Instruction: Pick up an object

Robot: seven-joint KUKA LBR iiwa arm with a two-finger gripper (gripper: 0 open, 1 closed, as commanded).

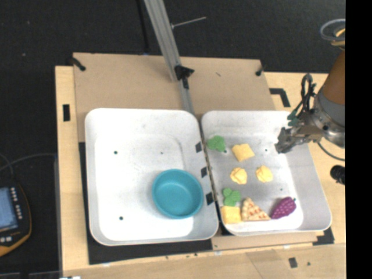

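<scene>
- Camera view looks down at a slant on a tan desk point(145, 86) carrying two shallow white bins side by side.
- Left bin point(116, 138) holds a round teal bowl point(176, 193), sitting upright near the bin's lower right corner.
- Right bin point(305, 185) holds a scatter of small toy foods.
- A green leafy piece point(217, 143) lies near the upper left of that bin, with a yellow wedge point(243, 151) just beside it.
- Two more small yellow pieces point(239, 175) and point(264, 174) lie near the middle, close together but apart.
- Along the lower edge sit a second green piece point(231, 196), a yellow block point(231, 214) touching it, a pizza slice point(253, 210) just beside the block, and a purple grape bunch point(283, 207) further right.
- Grey arm point(331, 109) reaches in from the right, with an orange band above the wrist.
- Its end effector point(285, 142) hangs over the upper right part of the right bin, well apart from the toy foods.
- Nothing is visibly between its fingers; the tips look dark and blurred, so I cannot tell how far apart they stand.
- A grey metal pole point(165, 36) slants down from the top toward the gap between the bins.
</scene>
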